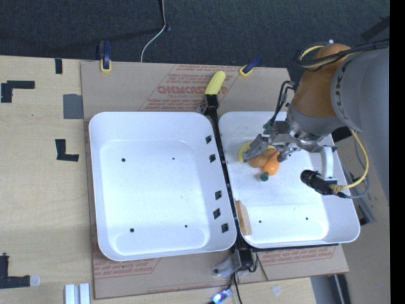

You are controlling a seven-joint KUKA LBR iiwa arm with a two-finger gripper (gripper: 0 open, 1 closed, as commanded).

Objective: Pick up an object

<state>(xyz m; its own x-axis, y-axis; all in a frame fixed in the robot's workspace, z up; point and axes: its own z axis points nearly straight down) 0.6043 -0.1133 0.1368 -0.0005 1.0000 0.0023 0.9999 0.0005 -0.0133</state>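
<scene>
Two shallow white plastic bins with rounded corners and smooth, faintly glossy walls sit side by side on a flat brown cardboard sheet, which lies on a pale wooden bench. The cardboard carries red printed writing near its far edge; the letters look like "CHEMCARS", though the print is too small to be sure. Black tape marks dot the bench at nine o'clock from the bins. A yellow-handled clamp grips the cardboard at twelve o'clock of the seam between the bins, and two smaller blue-and-yellow clips hold the far edge.

The left-hand white bin shows four small dark dots on its floor. The right-hand white bin holds a small cluster of objects near its ten o'clock part: a rounded orange carrot-like piece with a small dark green tip at its six o'clock end, and a yellow piece just beside it at nine o'clock.

The grey arm with its orange band reaches in from three o'clock. Its two-finger gripper hangs directly over the orange piece, the metal fingers set at either side of it. Whether they grip it or merely straddle it cannot be told.
</scene>
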